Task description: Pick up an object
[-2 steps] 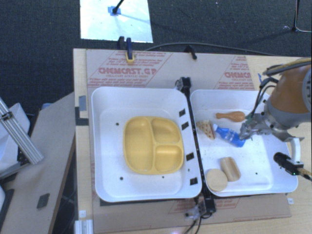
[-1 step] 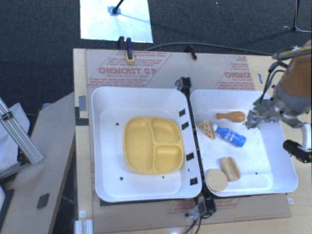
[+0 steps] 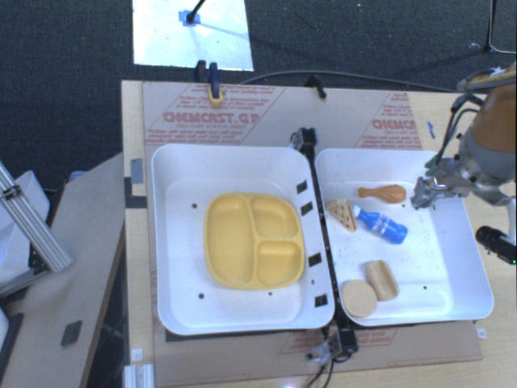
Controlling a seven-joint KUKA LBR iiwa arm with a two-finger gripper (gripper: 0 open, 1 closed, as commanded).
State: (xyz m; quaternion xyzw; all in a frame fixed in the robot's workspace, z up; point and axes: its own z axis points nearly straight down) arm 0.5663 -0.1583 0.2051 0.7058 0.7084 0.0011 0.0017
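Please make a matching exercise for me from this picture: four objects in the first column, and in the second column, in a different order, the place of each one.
Objects:
1. yellow divided plate
2. blue bottle
3. drumstick
4. round tan disc

Places:
A. near the front edge of the right bin, by the divider
B. in the middle of the left bin
C. toward the back of the right bin, close to the gripper
D. in the middle of the right bin, beside a wedge-shaped piece

Pairs: 1-B, 2-D, 3-C, 4-A
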